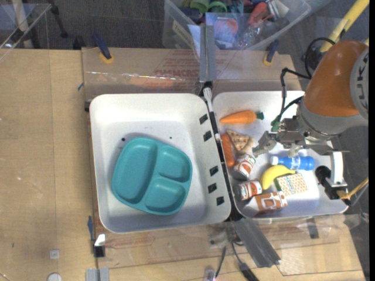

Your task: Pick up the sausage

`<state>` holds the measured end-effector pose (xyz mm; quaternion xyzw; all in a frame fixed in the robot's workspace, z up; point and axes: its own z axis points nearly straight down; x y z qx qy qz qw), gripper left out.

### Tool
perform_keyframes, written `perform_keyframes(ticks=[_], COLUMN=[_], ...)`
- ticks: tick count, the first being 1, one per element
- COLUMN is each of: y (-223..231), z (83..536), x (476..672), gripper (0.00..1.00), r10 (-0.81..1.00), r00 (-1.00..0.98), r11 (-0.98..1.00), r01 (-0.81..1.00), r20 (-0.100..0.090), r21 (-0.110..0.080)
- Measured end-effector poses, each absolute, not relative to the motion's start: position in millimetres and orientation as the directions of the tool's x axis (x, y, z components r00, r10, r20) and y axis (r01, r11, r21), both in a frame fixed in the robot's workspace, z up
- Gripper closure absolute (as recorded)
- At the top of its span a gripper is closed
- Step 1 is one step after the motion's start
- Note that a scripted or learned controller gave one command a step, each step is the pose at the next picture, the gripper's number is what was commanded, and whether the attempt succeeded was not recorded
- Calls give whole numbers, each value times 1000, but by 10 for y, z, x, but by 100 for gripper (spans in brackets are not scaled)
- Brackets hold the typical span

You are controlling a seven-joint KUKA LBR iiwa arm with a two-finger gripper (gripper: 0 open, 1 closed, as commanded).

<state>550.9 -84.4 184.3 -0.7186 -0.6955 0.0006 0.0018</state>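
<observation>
Presently catalogued, right of centre in the frame: right bin (258,101), shallow, white, crowded with small play-food items.

Sausage (227,150): slim, reddish-orange, elongated; lying lengthwise against the bin's left wall, beside the divider between the two bins; upper end just below the carrot, lower end near a small can. Partly bordered on its right by a tan, speckled wedge resembling a pizza slice (239,141). Untouched, well apart from the gripper.

Carrot (241,117): orange with green tip, lying crosswise in the upper part of the same bin.

Small can (246,165), white with red label, tilted, below the wedge. Second red-and-white can (251,189) and a brown-red bottle (270,202) along the bin's lower edge. Banana (275,174), yellow, curved, mid-bin. Blue-and-white bottle (296,162) to its upper right. Pale dotted packet (293,185) beside the banana.

Gripper (268,143): grey, below the orange-banded wrist, over the middle of the right bin, above the cans and banana. Finger spread not discernible; nothing seen held.

Left bin (146,107): white, holding a teal divided plate (152,175), lower centre.

Clear tub of mixed toys (234,7) at upper centre of the frame, beyond the bins.
</observation>
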Motion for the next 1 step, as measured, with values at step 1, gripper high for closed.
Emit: perform_keyframes(ticks=[1], y=[-274], z=[1837], x=[5572], gripper=[0], r10=[965], r00=[263], r11=[-263], r01=[965], r20=[0], r21=[-1])
